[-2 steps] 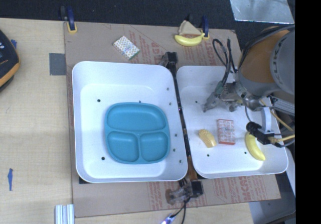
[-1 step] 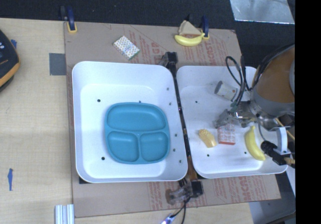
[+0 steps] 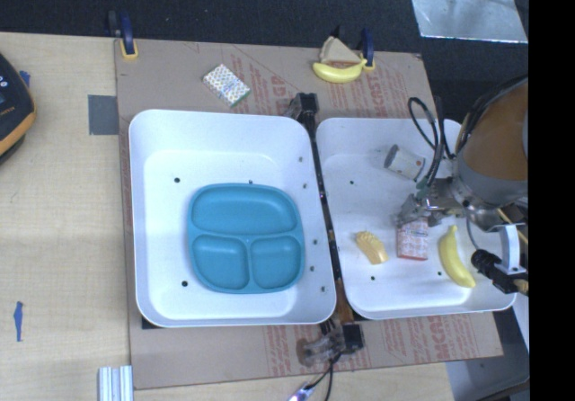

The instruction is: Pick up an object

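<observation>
In the right bin [image 3: 359, 156] lie a small yellow block [image 3: 370, 246], a red-and-white packet [image 3: 413, 240] and a banana [image 3: 455, 259]. A small grey piece [image 3: 402, 159] rests near the bin's back. My gripper [image 3: 422, 210] hangs low over the bin, right above the packet's top edge. Its tips are dark and hard to read against the packet. The arm with its orange band [image 3: 496, 146] comes in from the right.
The left bin [image 3: 153, 147] holds a blue divided plate [image 3: 244, 236]. On the cardboard behind the bins lie a toy banana with a sandwich piece [image 3: 340, 64] and a small patterned packet [image 3: 225, 84]. A dark device [image 3: 13, 111] sits at the far left.
</observation>
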`<action>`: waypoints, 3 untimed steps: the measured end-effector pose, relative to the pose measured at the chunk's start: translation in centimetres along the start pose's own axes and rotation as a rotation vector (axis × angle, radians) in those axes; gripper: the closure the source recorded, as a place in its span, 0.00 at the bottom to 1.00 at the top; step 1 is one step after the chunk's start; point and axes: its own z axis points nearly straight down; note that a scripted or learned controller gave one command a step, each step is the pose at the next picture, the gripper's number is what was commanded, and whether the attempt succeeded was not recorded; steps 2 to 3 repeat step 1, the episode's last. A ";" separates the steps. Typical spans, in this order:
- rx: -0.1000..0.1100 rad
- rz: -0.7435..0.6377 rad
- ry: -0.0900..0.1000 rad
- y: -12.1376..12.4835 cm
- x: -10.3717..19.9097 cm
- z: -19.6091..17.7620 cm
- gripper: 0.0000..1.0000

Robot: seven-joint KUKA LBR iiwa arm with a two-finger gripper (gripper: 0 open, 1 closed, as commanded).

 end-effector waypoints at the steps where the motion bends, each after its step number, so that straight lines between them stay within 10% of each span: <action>1: -0.003 0.002 0.003 1.8 12.6 -9.1 1.00; 3: -0.003 0.002 0.003 1.8 12.6 -9.1 1.00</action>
